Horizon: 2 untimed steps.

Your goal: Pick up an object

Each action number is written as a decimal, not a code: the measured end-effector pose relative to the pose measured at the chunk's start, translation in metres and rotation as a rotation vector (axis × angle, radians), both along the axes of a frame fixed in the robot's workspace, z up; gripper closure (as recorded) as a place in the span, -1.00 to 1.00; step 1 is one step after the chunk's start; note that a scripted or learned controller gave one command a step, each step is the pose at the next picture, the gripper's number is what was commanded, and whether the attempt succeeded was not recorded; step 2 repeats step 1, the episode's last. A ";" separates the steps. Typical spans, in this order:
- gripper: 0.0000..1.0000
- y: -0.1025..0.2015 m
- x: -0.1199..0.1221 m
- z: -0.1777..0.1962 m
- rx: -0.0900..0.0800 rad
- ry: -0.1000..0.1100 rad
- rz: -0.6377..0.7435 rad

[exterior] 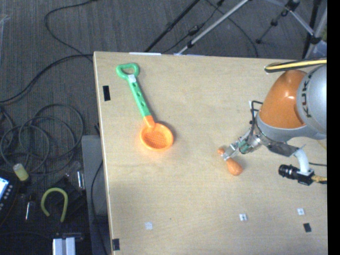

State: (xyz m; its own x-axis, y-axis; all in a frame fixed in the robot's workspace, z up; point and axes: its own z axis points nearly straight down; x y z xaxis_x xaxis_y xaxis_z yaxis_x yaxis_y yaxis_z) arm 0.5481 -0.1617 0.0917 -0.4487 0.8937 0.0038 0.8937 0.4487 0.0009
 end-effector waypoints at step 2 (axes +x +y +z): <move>1.00 0.072 0.024 0.091 -0.004 0.000 -0.107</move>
